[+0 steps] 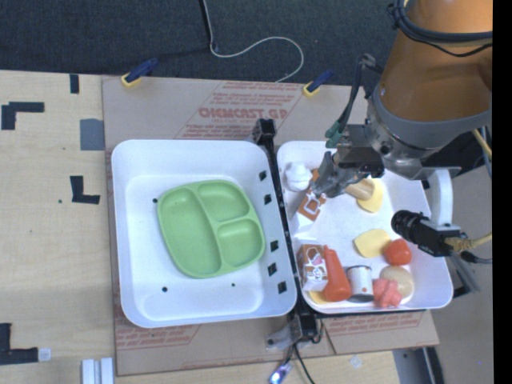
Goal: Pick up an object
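Two white bins (128, 214), one green three-compartment tray (211, 228) left; cardboard (192, 106) lettering unreadable; end effector (330, 184), grip unclear.

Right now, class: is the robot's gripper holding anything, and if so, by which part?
It cannot be told. The gripper hangs over the right bin, just above a small orange-and-white packet, but nothing is visibly held.

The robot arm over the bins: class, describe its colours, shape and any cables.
The arm is bulky and rounded, with a glossy orange band above a grey wrist section. Black cables loop around it. Its hand is small, dark grey and metallic, with green wiring alongside.
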Motion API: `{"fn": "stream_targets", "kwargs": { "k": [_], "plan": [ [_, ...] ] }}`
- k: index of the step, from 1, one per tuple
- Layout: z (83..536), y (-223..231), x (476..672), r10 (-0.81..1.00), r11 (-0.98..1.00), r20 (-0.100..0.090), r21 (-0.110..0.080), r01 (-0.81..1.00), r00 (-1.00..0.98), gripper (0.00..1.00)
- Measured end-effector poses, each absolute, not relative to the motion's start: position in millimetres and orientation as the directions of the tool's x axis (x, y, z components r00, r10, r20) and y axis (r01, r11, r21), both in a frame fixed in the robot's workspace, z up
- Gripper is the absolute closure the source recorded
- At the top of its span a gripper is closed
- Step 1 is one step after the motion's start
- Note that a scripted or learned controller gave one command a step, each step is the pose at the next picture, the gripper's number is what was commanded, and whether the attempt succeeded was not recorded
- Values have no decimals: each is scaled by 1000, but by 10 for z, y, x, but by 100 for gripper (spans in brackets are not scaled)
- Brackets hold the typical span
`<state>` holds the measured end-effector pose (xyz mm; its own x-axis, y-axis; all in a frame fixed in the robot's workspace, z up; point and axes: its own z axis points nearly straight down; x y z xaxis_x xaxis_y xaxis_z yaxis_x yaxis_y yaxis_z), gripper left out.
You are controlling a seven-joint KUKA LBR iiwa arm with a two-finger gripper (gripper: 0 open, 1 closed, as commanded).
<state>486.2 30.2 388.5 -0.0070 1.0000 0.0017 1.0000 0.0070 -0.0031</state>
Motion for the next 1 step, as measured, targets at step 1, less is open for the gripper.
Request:
{"fn": "stream_targets", "kwargs": {
  "k": [1],
  "plan": [
    [4266, 702, 4835, 1000, 6, 1, 2, 1000, -6, 100]
  ]
}}
